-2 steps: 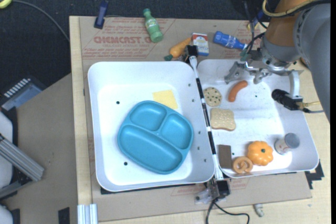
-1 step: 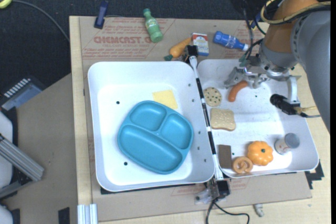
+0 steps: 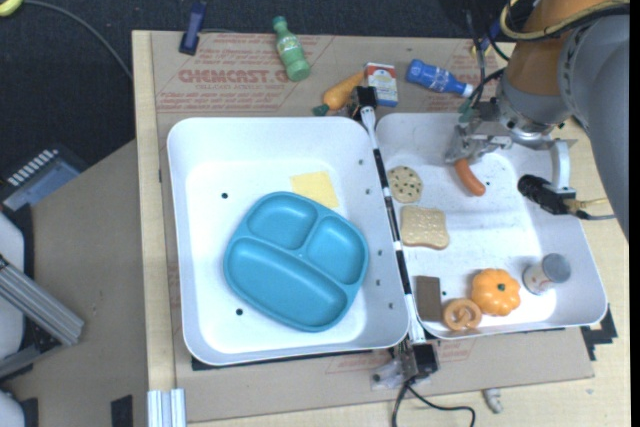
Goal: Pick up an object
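Note:
My gripper (image 3: 472, 149) hangs low over the far part of the right bin (image 3: 560, 235), reaching in from the right. A small red-orange sausage (image 3: 470, 178) lies on the bin floor just in front of its tip, close to it or touching it. Further forward in the same bin are a round cookie (image 3: 405, 183), a slice of toast (image 3: 424, 228), a brown block (image 3: 427, 296), a pretzel (image 3: 462, 315), an orange pumpkin (image 3: 496, 290) and a grey cylinder (image 3: 548, 271).
The left bin (image 3: 200, 175) holds a blue divided plate (image 3: 295, 258) and a yellow cheese slice (image 3: 315, 186). Behind the bins, on the cardboard, lie a green bottle (image 3: 292, 50), a blue bottle (image 3: 437, 77), a small carton (image 3: 381, 83) and a carrot (image 3: 344, 91).

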Action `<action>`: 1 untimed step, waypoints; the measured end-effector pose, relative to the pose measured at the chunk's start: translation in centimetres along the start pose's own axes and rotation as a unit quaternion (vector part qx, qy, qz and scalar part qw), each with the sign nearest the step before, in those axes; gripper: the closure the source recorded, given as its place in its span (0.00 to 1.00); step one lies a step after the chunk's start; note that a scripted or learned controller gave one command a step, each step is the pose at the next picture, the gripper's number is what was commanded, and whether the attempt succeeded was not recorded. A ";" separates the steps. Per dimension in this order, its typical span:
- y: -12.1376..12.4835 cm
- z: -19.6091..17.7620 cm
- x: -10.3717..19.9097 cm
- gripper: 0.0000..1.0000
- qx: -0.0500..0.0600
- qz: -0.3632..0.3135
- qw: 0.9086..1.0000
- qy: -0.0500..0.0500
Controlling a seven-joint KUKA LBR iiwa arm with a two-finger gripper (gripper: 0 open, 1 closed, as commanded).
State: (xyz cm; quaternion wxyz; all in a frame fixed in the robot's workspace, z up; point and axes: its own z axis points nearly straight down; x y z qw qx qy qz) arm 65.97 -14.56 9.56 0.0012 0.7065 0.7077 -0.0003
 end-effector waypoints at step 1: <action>-5.3 -9.0 6.4 1.00 0.000 0.000 1.000 0.002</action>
